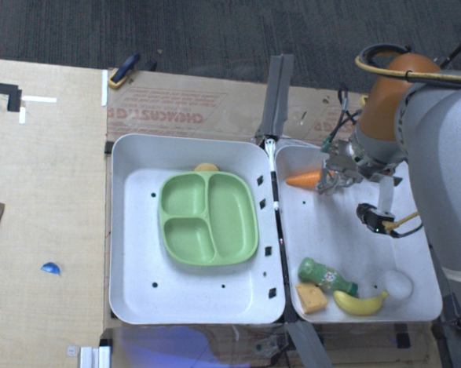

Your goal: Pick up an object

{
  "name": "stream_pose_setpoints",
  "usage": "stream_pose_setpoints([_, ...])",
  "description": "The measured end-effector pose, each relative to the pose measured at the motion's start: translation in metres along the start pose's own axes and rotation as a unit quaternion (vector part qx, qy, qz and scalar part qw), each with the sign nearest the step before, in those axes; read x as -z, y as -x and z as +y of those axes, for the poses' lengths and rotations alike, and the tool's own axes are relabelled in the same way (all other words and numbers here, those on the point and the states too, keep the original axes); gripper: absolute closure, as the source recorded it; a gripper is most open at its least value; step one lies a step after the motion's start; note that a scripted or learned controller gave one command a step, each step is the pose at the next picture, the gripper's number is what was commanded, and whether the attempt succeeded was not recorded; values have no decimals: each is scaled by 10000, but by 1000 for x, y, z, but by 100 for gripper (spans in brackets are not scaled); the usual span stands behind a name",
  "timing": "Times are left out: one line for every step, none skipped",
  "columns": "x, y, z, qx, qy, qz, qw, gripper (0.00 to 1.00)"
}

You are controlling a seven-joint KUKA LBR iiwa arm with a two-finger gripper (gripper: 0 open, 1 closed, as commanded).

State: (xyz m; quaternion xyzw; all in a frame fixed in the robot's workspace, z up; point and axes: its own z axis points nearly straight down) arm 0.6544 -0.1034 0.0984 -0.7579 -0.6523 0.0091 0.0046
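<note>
1. While the claw (pixel 327 182) hangs low over the back of the right bin (pixel 420 309), its fingertips sit just beside the blunt end of the carrot (pixel 302 178); whether they are spread or pressed together I cannot tell, and nothing shows between them.
2. Nearest the claw, the carrot lies on its side, touching or almost touching the fingertips, its tapered tip pointing away toward the divider; it looks smooth, hard and conical, so I judge that a pinch at the end could squirt it sideways or roll it against the bin wall.
3. A little further off, toward the front of the bin, lie a green bottle (pixel 326 276), a tan wedge-shaped block (pixel 311 298) and a banana (pixel 359 302); the three are crowded together, touching or nearly so, and the bottle's rounded glossy body looks prone to rolling if nudged.
4. Near them on the arm's side sits a pale round thing, too faint against the white floor to name.
5. Well apart from the claw, in the left bin (pixel 125 290), rests a green three-compartment plate (pixel 209 217); it looks like smooth moulded plastic with rounded corners; a small yellow object (pixel 206 167) peeks out behind its far rim; flat and wide, the plate would suit these fingers poorly.
</note>
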Motion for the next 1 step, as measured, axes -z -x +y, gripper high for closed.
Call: stream_pose_setpoints([0,0,0,-3,-2,1,10000,0])
